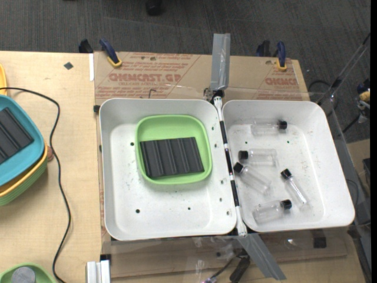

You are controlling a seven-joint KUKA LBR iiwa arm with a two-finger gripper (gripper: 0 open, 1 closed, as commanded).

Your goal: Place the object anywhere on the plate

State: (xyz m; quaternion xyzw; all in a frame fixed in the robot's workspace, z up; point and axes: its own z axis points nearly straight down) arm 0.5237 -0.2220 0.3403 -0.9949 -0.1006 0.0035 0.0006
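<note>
Left bin [118, 217]: green plate [200, 128] at middle, toward far wall, dark ribbed mat [172, 157] lying on it. Right bin [330, 158]: five clear vials [259, 156] with black caps, scattered, all lying flat; none on plate. Two vials near divider close together, others apart. Tool state: cannot tell. Teal bowl [20, 137] and black cable [59, 175] on worktop [47, 229] at left.
</note>
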